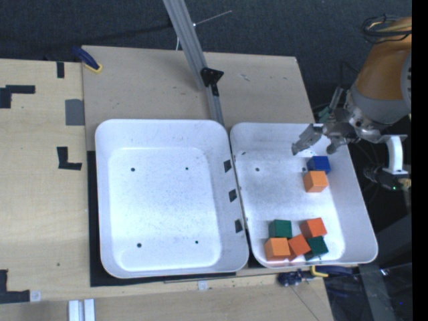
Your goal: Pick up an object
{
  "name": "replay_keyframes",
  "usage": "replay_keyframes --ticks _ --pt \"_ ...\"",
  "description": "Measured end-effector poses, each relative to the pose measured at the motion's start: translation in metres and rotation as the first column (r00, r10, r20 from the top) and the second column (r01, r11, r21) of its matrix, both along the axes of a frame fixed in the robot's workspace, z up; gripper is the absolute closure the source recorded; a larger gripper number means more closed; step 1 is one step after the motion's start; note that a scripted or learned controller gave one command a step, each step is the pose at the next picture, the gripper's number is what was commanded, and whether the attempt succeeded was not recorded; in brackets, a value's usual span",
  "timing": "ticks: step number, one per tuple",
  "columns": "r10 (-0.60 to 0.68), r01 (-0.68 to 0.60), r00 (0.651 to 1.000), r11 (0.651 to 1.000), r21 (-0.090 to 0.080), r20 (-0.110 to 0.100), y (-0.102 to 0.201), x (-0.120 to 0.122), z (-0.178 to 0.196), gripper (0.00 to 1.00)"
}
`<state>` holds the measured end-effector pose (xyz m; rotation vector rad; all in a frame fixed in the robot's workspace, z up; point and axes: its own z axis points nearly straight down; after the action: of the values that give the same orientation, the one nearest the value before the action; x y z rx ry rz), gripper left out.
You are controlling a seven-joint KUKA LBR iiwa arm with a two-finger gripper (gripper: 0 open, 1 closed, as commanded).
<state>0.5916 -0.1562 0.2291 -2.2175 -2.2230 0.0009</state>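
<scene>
Several small blocks lie in the right bin [267,179]. A blue block [319,163] sits near its far right side, touching an orange block [315,180] just in front of it. At the bin's near edge is a cluster: a green block [280,229], an orange block [313,227], another orange block [276,247], a red-orange block [299,245] and a dark green block [317,246]. My gripper [315,143] hangs just behind and above the blue block, open, with nothing between its fingers.
The left bin [160,192] is beside the right one, with black clips along the shared rims. A slanted metal pole [190,39] crosses the bench behind the bins. The arm's orange band [384,65] is at the right edge.
</scene>
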Motion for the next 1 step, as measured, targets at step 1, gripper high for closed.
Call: replay_keyframes --ticks 1 --pt "0.001 -0.001 1.0 1.0 0.0 0.0 0.0 0.0 0.0 0.0"
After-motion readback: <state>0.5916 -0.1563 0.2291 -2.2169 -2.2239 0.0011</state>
